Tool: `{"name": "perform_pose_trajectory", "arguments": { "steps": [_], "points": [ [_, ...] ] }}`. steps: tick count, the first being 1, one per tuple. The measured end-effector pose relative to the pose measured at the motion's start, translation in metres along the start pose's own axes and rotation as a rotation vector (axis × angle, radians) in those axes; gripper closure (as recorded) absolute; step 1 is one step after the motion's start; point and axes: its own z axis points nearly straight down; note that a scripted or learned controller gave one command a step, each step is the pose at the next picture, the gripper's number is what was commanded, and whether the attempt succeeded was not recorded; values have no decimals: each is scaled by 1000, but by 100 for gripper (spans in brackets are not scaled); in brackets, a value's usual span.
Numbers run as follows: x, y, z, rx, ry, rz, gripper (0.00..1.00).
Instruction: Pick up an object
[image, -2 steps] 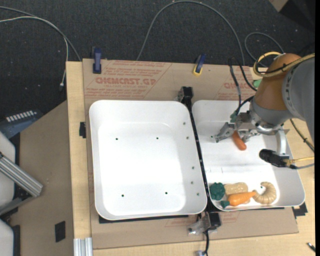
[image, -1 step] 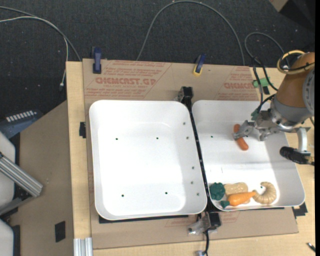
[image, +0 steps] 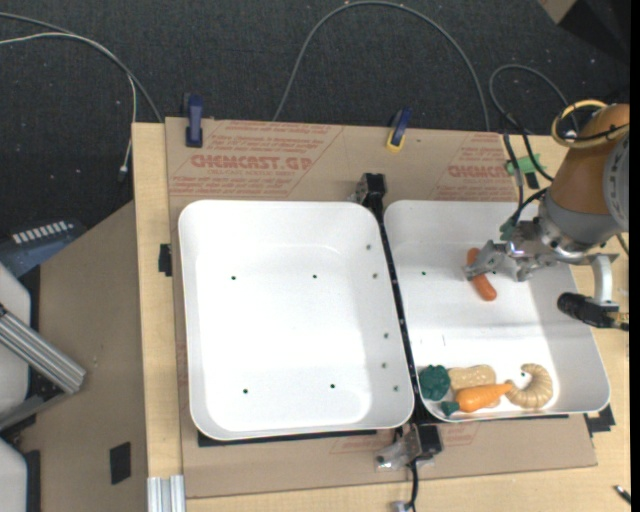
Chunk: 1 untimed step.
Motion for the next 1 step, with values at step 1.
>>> {"name": "perform_pose_trajectory", "arguments": {
  "steps": [1],
  "points": [
    [61,-17,0,0,2,-4,0]
  ]
}}
